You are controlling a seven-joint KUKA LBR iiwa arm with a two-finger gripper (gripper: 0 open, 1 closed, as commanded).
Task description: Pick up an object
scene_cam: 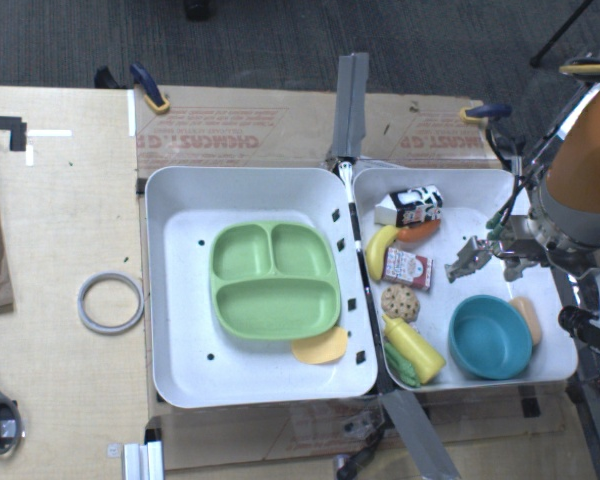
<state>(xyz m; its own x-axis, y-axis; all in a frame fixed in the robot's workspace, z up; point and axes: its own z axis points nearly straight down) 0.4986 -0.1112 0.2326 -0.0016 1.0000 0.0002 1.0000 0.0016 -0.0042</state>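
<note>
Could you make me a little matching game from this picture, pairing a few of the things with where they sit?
Things:
1. green plastic divided plate
2. blue plastic bowl
3. grey tape ring
4. round chocolate-chip cookie

Places:
A. on the wooden bench, outside the bins
B. right bin, beside the small red carton
C. left bin
D. right bin, near corner, below the robot's hand

Pairs: 1-C, 2-D, 3-A, 4-B

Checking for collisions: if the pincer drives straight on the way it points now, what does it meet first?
Probably the small red snack packet: the pincer points left toward it across bare white bin floor. Its height is unclear, so it might pass above.
</note>
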